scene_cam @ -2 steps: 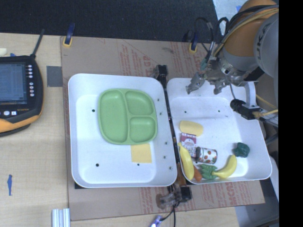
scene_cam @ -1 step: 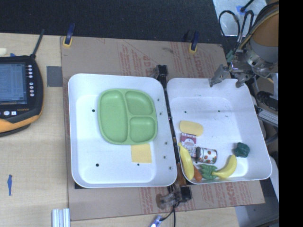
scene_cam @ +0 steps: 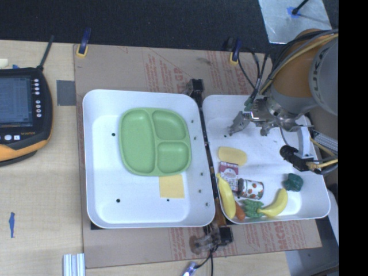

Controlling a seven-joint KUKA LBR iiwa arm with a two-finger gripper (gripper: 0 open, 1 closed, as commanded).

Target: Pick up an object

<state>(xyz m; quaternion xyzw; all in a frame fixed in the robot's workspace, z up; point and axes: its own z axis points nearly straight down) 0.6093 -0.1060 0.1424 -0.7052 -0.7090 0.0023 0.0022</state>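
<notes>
My gripper [scene_cam: 250, 126] hangs over the back of the right bin [scene_cam: 221, 111], its two fingers spread apart with nothing between them. Below it in that bin lie a pale yellow slice [scene_cam: 232, 155], a small red-and-white carton [scene_cam: 229, 170], a small can [scene_cam: 250, 188], a yellow banana [scene_cam: 276, 203], a second long yellow piece [scene_cam: 226, 195], a dark green piece [scene_cam: 293, 181] and an orange-and-green vegetable [scene_cam: 247, 210]. The left bin [scene_cam: 95, 154] holds a green divided plate [scene_cam: 154, 141] and a yellow square slice [scene_cam: 171, 186].
A teach pendant [scene_cam: 22, 115] lies at the left of the bench. Blue clamps [scene_cam: 84, 42] pin the cardboard sheet at the back. A black cable and connector [scene_cam: 293, 156] hang from the wrist over the right bin's right side.
</notes>
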